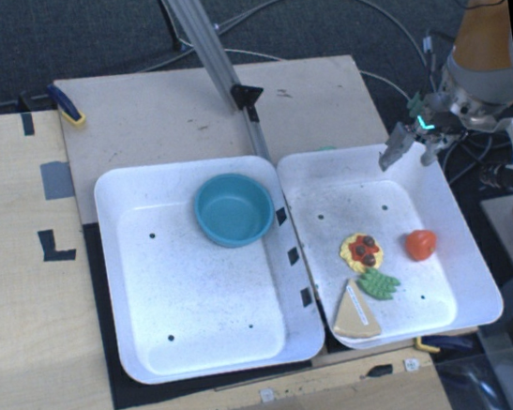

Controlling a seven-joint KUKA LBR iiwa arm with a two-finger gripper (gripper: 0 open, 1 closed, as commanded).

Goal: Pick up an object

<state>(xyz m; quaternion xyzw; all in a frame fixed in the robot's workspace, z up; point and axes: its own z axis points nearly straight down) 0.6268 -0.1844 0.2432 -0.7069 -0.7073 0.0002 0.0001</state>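
The gripper (411, 144) is hanging over the far right rim of the right bin (457, 218), at about one o'clock from that bin's middle, with its two fingers spread apart and nothing between them. The arm (484, 35) is reaching in from three o'clock.

The candidate things are all sitting well apart from it, toward the near half of the same bin: a small red ball-like piece (421, 243) at about four o'clock from the bin's middle, a yellow round with red and dark spots (361, 251) near the centre, a green leaf-shaped piece (379, 283) just beside it at six o'clock, and a tan wedge (354, 313) touching or nearly touching the leaf at the near wall. A blue bowl (233, 209) is resting in the left bin (132, 264), toward twelve o'clock.

Several things are looking risky. The three flat pieces are lying low and crowded, so fingers coming down there are likely to be pinching two at once or sliding over them without catching any. The red piece looks round and may be rolling away when nudged on one side. The wedge is sitting against the near wall, leaving little room for a finger. A descent from the present spot is probably striking the rim.
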